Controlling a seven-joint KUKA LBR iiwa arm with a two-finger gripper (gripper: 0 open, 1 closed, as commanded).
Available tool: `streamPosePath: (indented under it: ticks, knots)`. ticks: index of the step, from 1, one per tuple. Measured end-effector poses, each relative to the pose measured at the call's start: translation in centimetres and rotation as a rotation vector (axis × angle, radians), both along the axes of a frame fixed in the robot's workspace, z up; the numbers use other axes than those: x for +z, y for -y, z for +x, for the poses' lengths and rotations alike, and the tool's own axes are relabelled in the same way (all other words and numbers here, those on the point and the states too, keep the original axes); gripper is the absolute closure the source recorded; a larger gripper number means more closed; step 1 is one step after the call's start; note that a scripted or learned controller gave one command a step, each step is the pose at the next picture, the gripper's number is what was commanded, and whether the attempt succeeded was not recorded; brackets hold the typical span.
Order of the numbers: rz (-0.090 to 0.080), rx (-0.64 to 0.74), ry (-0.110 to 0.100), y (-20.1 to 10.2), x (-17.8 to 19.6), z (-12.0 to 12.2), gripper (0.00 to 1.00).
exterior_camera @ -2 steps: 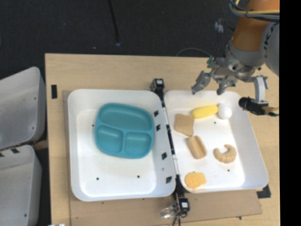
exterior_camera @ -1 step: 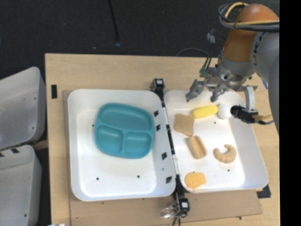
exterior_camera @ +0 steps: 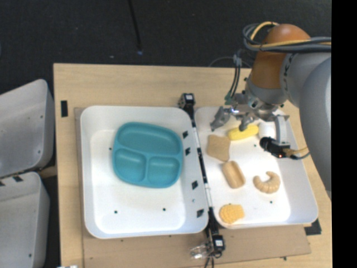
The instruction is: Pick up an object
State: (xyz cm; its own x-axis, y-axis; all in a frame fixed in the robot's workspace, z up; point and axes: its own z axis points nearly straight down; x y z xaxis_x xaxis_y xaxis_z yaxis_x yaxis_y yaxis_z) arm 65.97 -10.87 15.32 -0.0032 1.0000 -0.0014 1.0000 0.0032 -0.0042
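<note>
My gripper (exterior_camera: pixel 232 120) hangs open over the back of the right bin (exterior_camera: pixel 295 205). One of its fingers (exterior_camera: pixel 217 121) points left toward the bin's back left corner. The other reaches down to a yellow banana-shaped piece (exterior_camera: pixel 245 132), which lies just under and to the right of the gripper. Nothing is between the fingers. In front of the gripper lie a tan bread slice (exterior_camera: pixel 218 147), a bread roll (exterior_camera: pixel 234 174), a croissant (exterior_camera: pixel 267 182) and a round waffle (exterior_camera: pixel 231 213).
The left bin (exterior_camera: pixel 100 216) holds a teal divided plate (exterior_camera: pixel 148 154). A raised divider with black clips (exterior_camera: pixel 199 166) separates the two bins. The arm's orange band and grey body (exterior_camera: pixel 279 54) loom over the right bin's back right corner.
</note>
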Motion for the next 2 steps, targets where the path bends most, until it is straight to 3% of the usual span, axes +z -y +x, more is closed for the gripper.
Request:
streamPosePath:
  ticks: [1, 2]
  knots:
    - [-0.001, -0.003, 0.003, 0.1, -5.2, 0.0, 0.0]
    - [-0.001, -0.004, 0.009, 0.2, -3.8, 0.1, 1.0]
